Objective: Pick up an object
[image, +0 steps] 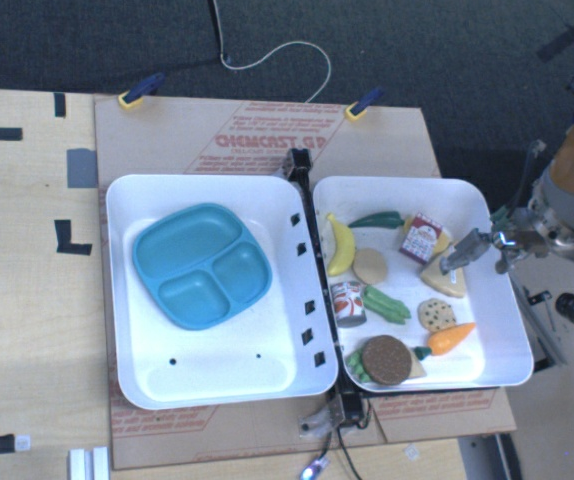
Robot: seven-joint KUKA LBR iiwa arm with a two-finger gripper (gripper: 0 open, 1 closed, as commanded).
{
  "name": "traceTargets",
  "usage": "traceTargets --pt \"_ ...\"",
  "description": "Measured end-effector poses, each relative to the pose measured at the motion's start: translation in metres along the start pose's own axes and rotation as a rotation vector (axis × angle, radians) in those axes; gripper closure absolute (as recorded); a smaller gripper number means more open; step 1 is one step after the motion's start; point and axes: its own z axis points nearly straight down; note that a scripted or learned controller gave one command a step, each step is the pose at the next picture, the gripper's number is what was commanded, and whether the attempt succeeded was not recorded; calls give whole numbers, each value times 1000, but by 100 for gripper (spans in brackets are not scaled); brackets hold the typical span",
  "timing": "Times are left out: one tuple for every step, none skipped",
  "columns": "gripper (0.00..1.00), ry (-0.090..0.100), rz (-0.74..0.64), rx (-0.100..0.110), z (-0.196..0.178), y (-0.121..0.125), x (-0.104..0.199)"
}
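Note:
My gripper [483, 252] hangs over the right rim of the right bin [487, 368], fingers spread open with nothing between them. One grey finger [460, 255] reaches out above a pale yellow wedge [445, 282]. Toy food lies in this bin: a red box [422, 238], a banana [340, 245], a green pepper [375, 220], a tan round disc [371, 265], a small can [348, 303], a green pickle [386, 305], a chip cookie [435, 314], a carrot [450, 338] and a brown burger patty [387, 360].
The left bin [137, 378] holds a blue sectioned plate [202, 265]. A black divider strip [312, 268] runs between the bins. Both bins rest on a cardboard sheet [257, 138] clamped at the back, and a white cable [277, 56] loops behind it.

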Motion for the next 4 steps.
traceTargets --pt "0 -5 -3 -20 -212 -39 24" --pt "100 -2 -2 -3 -212 -38 24" --pt "100 -3 -2 -4 -222 -37 24" --pt "100 -5 -3 -3 -232 -37 24"
